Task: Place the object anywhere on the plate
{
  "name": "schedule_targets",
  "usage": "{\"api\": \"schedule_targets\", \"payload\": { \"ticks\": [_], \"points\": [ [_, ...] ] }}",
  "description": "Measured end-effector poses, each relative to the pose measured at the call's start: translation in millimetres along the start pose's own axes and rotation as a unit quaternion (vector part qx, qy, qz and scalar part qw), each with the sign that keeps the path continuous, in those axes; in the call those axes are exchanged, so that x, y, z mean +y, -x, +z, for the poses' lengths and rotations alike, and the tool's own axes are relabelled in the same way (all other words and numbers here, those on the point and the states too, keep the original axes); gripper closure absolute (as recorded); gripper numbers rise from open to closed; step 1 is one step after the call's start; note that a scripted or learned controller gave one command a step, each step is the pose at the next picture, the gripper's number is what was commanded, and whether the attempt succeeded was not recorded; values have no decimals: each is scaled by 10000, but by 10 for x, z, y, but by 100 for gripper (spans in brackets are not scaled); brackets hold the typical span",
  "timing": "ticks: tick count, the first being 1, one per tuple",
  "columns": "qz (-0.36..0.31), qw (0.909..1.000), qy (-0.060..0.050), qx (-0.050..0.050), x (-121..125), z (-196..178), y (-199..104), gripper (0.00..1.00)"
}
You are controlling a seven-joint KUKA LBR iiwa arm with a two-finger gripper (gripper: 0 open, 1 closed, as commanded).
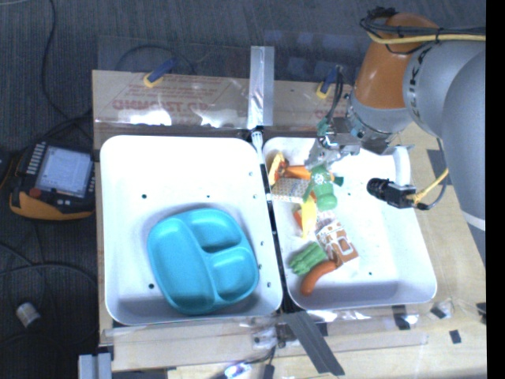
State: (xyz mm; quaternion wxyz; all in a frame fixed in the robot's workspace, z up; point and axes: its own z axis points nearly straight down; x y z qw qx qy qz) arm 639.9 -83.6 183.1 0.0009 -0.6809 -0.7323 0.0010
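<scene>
You see the turquoise divided plastic plate (203, 257) waiting bare in the left white bin (126, 156), while the toy food pile (316, 219) lies in the right white bin (402, 251); above its far end hovers the gripper (330, 144), whose grip state you cannot tell
</scene>
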Motion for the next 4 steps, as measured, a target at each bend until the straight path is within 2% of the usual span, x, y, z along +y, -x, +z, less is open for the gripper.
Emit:
{"api": "schedule_targets", "payload": {
  "ticks": [1,2,3,4],
  "points": [
    [-3,10000,-7,9,2,-84,-8,100],
    [-355,9994,-2,2,-445,5,-878,100],
    [-1756,9845,-2,3,-681,4,-1645,100],
    [-3329,9429,0,0,-421,218,-2280,100]
  ]
}}
